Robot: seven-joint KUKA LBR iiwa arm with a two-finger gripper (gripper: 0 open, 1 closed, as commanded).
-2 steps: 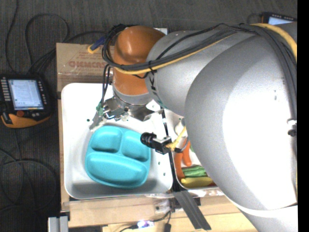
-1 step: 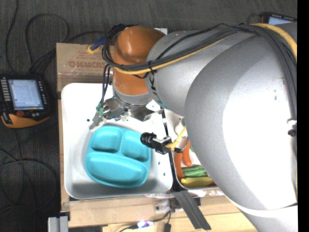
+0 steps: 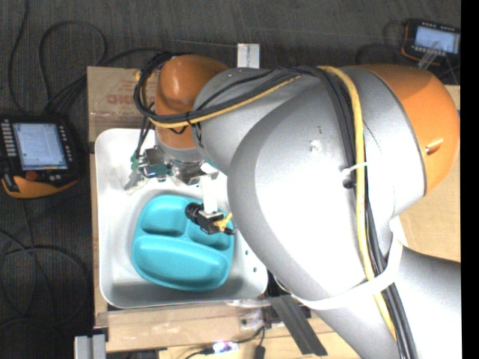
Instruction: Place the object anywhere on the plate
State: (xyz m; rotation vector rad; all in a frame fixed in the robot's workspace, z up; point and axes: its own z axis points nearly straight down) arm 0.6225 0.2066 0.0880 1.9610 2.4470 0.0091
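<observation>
Camera view: looking down at a slant – the grey arm (image 3: 314, 148) fills most of the right and middle of what I can see.
Arm: it comes in from the right, bulky and close to the lens, with black and yellow cables running along it.
Orange band (image 3: 187, 81): it sits above the wrist, over the far edge of the left bin.
Left bin (image 3: 112, 223): white and shallow, resting on the bench, its right part covered by the arm.
Plate (image 3: 179, 253): turquoise and divided into compartments, it lies flat in the near half of the left bin, its right edge tucked under the arm.
Gripper (image 3: 161, 172): it hangs over the far part of the left bin, just beyond the plate's far rim.
Claw state: I cannot tell whether it is apart or together from this angle.
Task's thing: a small teal-green scrap (image 3: 152, 169) shows at the gripper's lower end – I cannot tell whether it is a loose object or part of the tool.
Cardboard sheet (image 3: 112, 92): brown, lying flat under the bin's far side.
Left pendant (image 3: 37, 152): a handheld screen unit on the dark floor, well apart from the bin.
Right pendant (image 3: 430, 40): a second screen unit, at the far right.
</observation>
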